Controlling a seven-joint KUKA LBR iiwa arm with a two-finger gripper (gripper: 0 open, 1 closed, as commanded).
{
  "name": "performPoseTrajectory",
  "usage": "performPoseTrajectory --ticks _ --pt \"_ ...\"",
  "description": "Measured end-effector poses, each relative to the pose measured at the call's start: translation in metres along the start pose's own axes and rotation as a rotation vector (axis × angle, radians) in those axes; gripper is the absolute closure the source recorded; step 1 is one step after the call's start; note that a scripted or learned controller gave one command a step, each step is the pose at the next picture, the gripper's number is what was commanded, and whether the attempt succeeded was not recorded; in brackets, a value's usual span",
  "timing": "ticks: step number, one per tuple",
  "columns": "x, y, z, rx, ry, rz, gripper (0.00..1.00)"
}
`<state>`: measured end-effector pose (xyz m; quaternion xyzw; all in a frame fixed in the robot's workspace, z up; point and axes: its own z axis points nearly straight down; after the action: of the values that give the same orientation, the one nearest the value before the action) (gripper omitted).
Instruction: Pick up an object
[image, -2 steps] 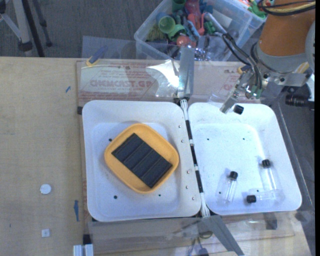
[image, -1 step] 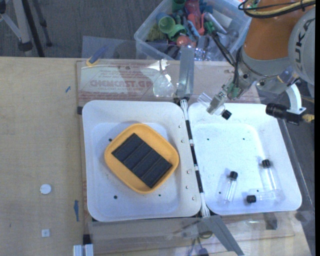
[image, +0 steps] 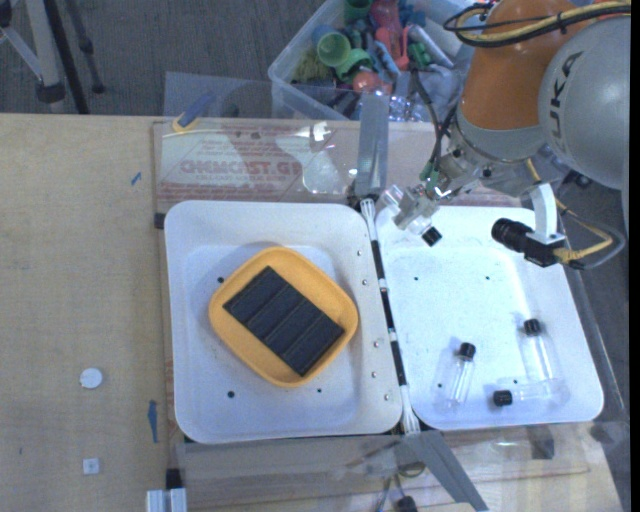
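**Over the right bin's far-left corner: gripper up high with a small clear thing**

From the overhead camera, your gripper (image: 415, 208) hangs above the right bin (image: 560, 310), far-left corner, fingers clamped on what looks like a vial (image: 424, 226) with a black cap. Grip looks marginal; it could slip free.

Three vials (image: 458, 372) lie near that bin's near edge. Left bin (image: 190, 330) holds a yellow tray (image: 284, 316), dark pad on top.
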<state>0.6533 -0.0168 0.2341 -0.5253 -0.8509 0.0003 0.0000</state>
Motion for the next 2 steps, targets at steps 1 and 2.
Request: performPoseTrajectory --ticks 1,2 --pt "0.014 0.016 -0.002 -0.004 -0.003 0.286 1.0" --pt "0.045 0.032 -0.012 -0.004 -0.002 0.381 1.0"
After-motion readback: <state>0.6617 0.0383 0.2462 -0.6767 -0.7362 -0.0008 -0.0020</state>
